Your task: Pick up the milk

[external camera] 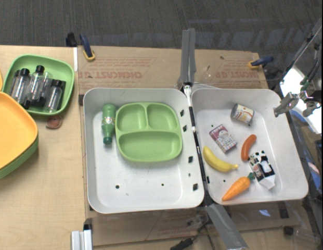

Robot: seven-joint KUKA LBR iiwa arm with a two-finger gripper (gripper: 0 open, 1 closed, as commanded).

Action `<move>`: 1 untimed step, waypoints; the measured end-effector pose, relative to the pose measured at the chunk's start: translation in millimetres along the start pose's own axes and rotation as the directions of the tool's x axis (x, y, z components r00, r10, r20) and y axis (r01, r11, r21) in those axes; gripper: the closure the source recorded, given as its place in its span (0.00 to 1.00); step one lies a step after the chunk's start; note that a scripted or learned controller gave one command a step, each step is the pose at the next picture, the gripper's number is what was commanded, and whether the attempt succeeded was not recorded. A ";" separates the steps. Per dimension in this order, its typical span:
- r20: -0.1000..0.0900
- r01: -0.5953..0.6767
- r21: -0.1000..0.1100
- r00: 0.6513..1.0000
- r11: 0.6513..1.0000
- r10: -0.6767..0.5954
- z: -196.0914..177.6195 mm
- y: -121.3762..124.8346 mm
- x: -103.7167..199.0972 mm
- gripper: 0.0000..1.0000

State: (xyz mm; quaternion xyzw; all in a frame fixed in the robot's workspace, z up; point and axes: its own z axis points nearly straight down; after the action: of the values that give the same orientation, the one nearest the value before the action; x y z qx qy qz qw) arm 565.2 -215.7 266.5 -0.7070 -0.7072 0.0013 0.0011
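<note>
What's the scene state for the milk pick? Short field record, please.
target: milk carton, lying in the right bin, near its front right corner
neighbours: carrot at its left, sausage just behind, banana further left
also in right bin: can, small red box
left bin: green divided plate, green bottle at its left
gripper: over the right bin's far right rim, away from the milk carton, holding nothing

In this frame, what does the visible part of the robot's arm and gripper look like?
At the right edge, beside the right bin, a small pale grey metallic gripper part juts out, with thin grey rods slanting above it. Details are too small and cropped to tell more.
</note>
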 end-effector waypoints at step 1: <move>0.000 -0.014 0.000 1.000 1.000 0.014 109.2 -28.0 23.2 0.00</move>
State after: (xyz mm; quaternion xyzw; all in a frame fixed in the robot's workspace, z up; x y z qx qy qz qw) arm 536.9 -192.6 157.3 -0.7120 -0.7022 0.0010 0.0011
